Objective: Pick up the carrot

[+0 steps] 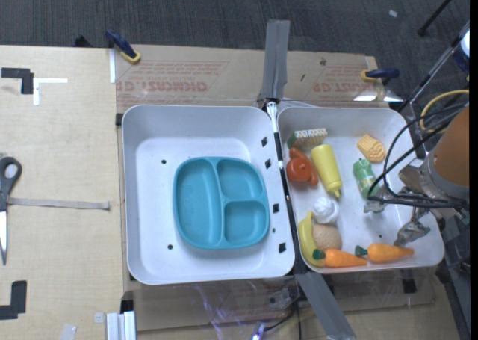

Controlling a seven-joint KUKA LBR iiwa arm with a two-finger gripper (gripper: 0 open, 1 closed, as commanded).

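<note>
Carrot (pixel 390 252): lying flat along the near wall of the right bin (pixel 343 118), green end toward the left, almost tip to tip with a second carrot (pixel 345 258) on its left. Gripper (pixel 412 232): just above and beside the right end of the carrot, apparently not touching it, nothing seen held. Whether spread or pressed together: not possible to tell from here.

For a good grasp, probably best to:
- come down over the thick middle of the carrot, not the thin tip;
- close across the width, not along the length;
- keep some room from the bin wall, because the carrot lies very near it and one side could hit the wall first;
- stay away from the second carrot, to avoid pushing both together;
- lift straight up and slowly, since a smooth tapered shape slips easily.

Right bin, also holding: a banana (pixel 305 235) touching the second carrot, a brown ball (pixel 327 237) beside it, a white lump (pixel 323 209) behind that, a yellow bottle (pixel 326 167), a red fruit (pixel 300 170), a green bottle (pixel 364 177), a waffle (pixel 371 148) and a striped piece (pixel 310 135) at the far wall.

Left bin (pixel 149 181): holding a blue tray (pixel 222 202) with three compartments, nothing seen inside them.
</note>
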